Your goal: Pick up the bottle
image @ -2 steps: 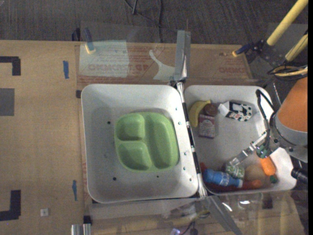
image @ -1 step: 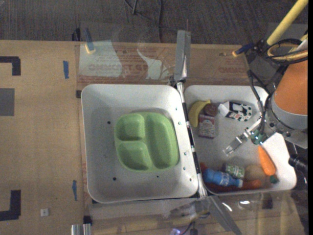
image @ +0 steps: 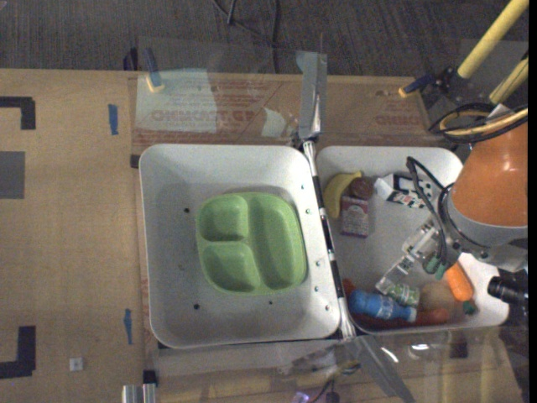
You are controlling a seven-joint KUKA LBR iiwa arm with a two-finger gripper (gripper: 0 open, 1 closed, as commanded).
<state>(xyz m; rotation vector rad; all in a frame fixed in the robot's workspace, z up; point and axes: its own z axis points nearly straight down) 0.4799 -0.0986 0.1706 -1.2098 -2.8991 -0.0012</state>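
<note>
Camera view — claw [image: 417,257] in right bin [image: 382,225], above blue bottle [image: 382,306]; finger state unclear.

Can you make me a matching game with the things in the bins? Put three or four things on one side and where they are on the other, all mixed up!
Things:
1. green tray
2. banana
3. blue bottle
4. carrot

Places:
A. near edge of the right bin, lying on its side
B. far left corner of the right bin
C. middle of the left bin
D. right bin, under the arm's wrist

Pairs: 1-C, 2-B, 3-A, 4-D
</note>
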